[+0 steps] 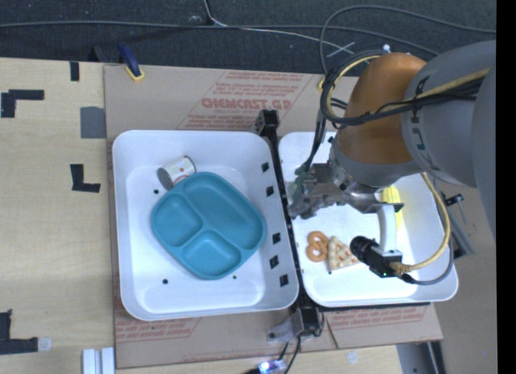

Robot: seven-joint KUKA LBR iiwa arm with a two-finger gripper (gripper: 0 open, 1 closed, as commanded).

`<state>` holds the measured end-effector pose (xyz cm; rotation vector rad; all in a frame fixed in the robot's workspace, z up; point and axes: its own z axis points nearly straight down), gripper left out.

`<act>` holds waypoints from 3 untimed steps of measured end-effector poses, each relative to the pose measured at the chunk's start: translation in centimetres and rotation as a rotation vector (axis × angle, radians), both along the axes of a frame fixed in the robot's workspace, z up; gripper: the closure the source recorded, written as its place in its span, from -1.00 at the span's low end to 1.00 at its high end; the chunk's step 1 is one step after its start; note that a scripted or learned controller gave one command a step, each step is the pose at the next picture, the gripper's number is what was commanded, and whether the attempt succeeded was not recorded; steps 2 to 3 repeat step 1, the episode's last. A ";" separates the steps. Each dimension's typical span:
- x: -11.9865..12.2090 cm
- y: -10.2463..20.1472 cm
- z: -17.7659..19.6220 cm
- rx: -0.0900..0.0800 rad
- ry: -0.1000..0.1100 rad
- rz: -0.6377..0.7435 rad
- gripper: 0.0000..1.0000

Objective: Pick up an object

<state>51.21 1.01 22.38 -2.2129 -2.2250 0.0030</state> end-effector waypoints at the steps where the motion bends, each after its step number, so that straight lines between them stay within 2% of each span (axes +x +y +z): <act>1: -0.1 6.1 0.4 0.000 -0.002 0.003 1.00; 3: -0.1 6.1 0.4 0.000 -0.002 0.003 1.00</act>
